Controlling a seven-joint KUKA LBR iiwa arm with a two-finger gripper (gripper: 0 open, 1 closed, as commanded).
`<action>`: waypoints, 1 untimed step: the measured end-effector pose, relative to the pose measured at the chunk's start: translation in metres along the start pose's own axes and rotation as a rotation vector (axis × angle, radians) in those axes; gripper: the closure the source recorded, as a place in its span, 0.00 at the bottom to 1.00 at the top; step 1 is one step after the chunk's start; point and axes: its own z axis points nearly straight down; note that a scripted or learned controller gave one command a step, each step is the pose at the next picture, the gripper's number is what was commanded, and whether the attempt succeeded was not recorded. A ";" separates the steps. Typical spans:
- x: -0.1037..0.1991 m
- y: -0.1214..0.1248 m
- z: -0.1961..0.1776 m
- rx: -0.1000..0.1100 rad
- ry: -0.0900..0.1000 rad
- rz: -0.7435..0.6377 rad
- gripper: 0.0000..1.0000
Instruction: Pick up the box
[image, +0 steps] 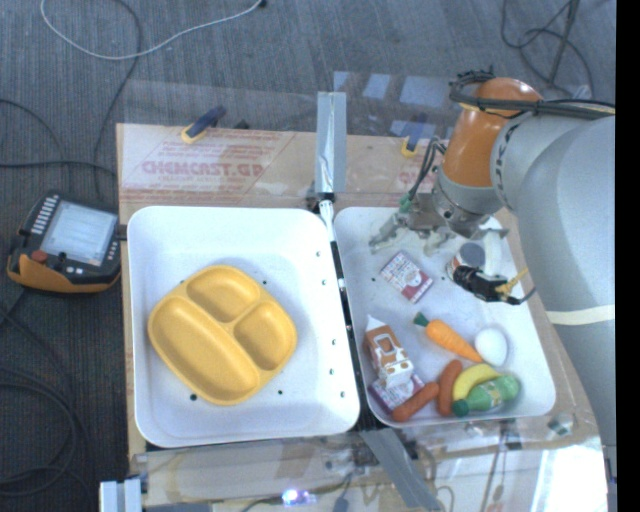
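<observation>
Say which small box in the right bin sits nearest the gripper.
The flat red-and-white box, just beside the gripper; the orange-and-white carton lies farther off.

1. Arm (560, 200): cut off by right edge; covers far right corner of right bin (358, 290).
2. Gripper (412, 236): detail too blurred for me to read.
3. Box (405, 277): red print too small to read.
4. Carton (388, 358): label illegible; at near end I cannot tell which overlaps, it or red sausage (415, 402).
5. Green item (492, 393): partly under banana (475, 379); I cannot identify it.
6. Pendant (65, 240): screen unreadable.
</observation>
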 end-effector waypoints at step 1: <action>-0.009 -0.040 0.009 -0.003 0.003 -0.109 0.00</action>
